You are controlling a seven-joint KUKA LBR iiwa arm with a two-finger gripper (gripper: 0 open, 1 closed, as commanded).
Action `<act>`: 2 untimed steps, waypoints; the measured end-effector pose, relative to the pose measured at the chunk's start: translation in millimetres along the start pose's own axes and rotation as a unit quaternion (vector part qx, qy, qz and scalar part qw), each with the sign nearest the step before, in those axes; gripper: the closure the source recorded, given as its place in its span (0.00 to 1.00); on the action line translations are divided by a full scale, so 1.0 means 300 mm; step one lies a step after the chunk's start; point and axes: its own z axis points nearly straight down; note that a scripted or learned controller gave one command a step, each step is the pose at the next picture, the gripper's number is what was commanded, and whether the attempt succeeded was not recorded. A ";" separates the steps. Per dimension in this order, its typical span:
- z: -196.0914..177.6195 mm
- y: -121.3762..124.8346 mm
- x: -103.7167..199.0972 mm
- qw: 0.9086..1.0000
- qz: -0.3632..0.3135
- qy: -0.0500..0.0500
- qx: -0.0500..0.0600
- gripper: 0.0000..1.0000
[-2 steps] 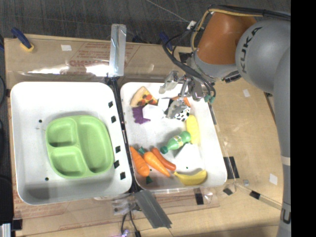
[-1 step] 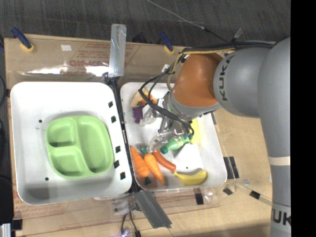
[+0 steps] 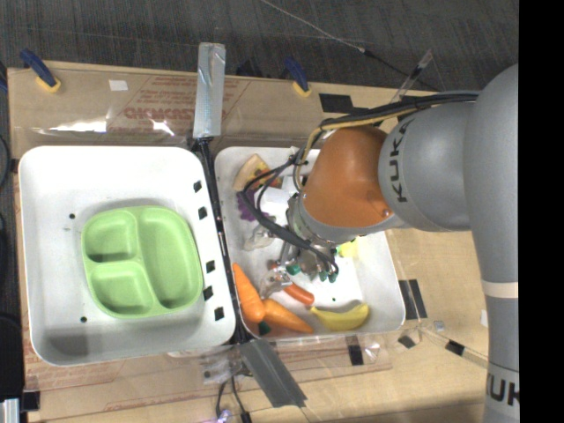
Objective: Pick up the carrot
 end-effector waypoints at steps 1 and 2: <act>-0.003 0.001 0.107 1.000 0.027 -0.004 0.000 0.00; -0.035 0.006 0.104 1.000 0.023 -0.002 0.000 1.00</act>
